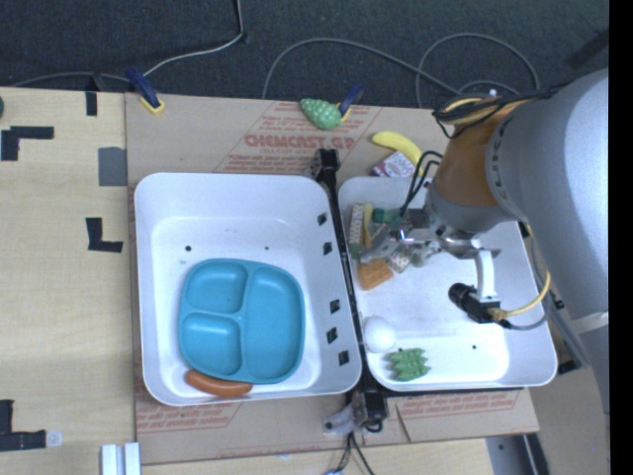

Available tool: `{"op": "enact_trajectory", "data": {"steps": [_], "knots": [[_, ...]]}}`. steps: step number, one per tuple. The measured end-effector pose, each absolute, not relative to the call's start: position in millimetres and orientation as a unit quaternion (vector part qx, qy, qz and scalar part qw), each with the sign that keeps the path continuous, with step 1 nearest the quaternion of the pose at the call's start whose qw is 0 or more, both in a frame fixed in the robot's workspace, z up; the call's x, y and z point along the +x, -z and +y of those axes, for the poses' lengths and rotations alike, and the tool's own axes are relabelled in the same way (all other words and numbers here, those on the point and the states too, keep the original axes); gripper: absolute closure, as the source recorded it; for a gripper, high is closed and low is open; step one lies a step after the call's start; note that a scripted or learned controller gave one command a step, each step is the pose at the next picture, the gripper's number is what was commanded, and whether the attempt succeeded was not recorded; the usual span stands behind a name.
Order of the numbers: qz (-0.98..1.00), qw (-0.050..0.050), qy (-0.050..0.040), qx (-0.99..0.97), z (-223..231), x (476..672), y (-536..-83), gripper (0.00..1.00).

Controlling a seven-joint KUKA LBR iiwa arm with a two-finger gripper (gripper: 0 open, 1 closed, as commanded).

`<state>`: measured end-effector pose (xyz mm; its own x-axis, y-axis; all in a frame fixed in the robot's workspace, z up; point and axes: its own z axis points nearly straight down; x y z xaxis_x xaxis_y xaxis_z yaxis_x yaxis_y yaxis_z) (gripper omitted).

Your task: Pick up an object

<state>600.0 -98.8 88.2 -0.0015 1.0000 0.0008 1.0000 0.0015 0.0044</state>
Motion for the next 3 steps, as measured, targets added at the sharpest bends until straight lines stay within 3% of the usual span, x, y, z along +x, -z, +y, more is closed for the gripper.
{"op": "enact_trajectory", "data": {"steps": [1, 2, 3], "knots": [[0.707, -0.028, 0.0229, 0.706, -108, 647.3, -85, 0.0], [0.708, 0.005, -0.0046, 0.707, -124, 630.5, -91, 0.0], [0.707, -0.005, 0.0058, 0.708, -118, 666.1, -87, 0.0]]}}
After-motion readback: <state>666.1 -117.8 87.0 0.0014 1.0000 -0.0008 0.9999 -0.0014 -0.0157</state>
